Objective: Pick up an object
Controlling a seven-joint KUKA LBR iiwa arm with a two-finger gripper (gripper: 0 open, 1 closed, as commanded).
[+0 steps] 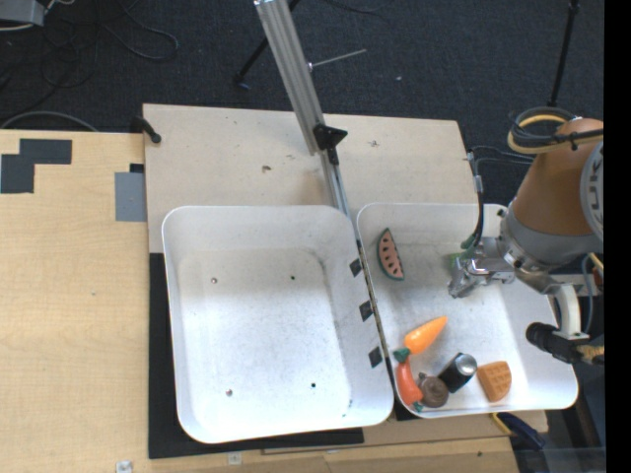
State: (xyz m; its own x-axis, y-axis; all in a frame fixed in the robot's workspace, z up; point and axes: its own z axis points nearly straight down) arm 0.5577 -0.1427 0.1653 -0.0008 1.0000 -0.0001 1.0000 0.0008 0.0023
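Your gripper (463, 282) hangs over the right bin (532, 387), near the middle of its right half, with the grey arm (552, 205) and its orange band reaching in over the bin's right rim. Whether it is released or clenched cannot be told from this view, and nothing is seen grasped in it.

Left of the gripper, toward the bin's left wall and far half, the watermelon slice (391, 254) lies flat, well apart from the tool. Nearer you, below the gripper, the carrot (425, 335) lies about mid-bin, tilted.

Along the near rim, from left to right: the red pepper (407, 380) in the near-left corner, a brown round thing (432, 390) touching it, the dark can (456, 371) just beside that, and the orange bread piece (494, 380) near the can, apart from it.

The left bin (197, 230) adjoins the right one along a shared rim carrying black clips. A metal rail (296, 77) rises slantwise from the bench (237, 156) behind the bins.
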